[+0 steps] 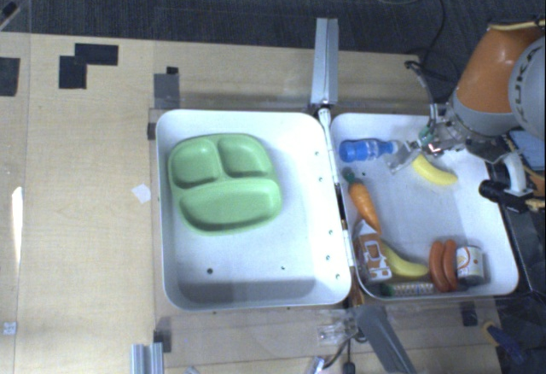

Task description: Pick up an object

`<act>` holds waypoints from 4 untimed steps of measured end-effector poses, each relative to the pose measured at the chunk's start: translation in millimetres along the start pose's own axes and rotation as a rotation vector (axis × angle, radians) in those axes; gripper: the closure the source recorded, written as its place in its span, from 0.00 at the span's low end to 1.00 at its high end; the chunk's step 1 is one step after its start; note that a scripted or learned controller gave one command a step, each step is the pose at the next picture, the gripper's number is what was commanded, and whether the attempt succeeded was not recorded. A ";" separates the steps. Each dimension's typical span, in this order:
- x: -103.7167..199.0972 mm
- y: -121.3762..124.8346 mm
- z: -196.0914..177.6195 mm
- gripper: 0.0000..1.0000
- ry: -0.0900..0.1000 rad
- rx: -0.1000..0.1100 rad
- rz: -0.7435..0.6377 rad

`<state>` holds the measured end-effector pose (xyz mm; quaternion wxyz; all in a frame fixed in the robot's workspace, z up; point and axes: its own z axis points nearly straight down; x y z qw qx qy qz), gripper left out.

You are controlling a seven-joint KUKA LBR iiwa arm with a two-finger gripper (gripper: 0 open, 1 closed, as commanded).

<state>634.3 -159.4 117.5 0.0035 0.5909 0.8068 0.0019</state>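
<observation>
My gripper [421, 153] is at the back of the right bin [486, 219], open, with nothing between its fingers. One finger [401, 160] reaches toward a blue bottle [367, 149] lying at the bin's back left. A small yellow banana [436, 172] lies just in front of the gripper, close to it. An orange carrot [364, 203] lies along the bin's left wall. At the front sit a small carton [368, 254], a second banana [403, 262], an orange-red curved item [442, 265] and a small can [470, 263].
The left bin [299, 270] holds a green divided plate [224, 181]. A metal divider post [325, 65] stands between the bins at the back. The arm's orange band [499, 65] looms over the right bin's back right corner.
</observation>
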 end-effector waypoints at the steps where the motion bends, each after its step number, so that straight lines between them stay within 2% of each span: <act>1: -31.6 13.1 29.2 0.00 -0.001 -0.001 0.104; 2: 5.5 2.6 29.4 0.00 0.000 -0.001 0.199; 3: 5.8 5.9 16.1 1.00 -0.001 -0.010 0.197; 4: 48.0 28.2 -89.4 1.00 0.000 0.000 0.285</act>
